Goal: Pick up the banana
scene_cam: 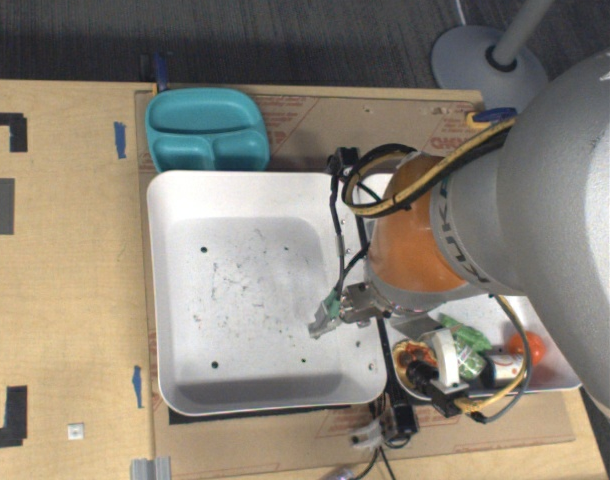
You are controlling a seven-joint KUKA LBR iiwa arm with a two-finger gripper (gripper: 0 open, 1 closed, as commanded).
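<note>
My gripper (327, 317) hangs low over the right side of the left white bin (185, 268), close to the wall between the two bins. Something small, grey and greenish shows at its tip, and I cannot make out what it is. The grey arm with its orange band (415, 248) reaches in from the right and covers most of the right bin (550, 373). No yellow fruit is in sight in the open parts of either bin.
A teal divided tray (207, 130) stands behind the left bin. In the uncovered front corner of the right bin lie a green item (472, 340), an orange ball (536, 347) and a dark and white object (501, 366). Brown bench stretches to the left.
</note>
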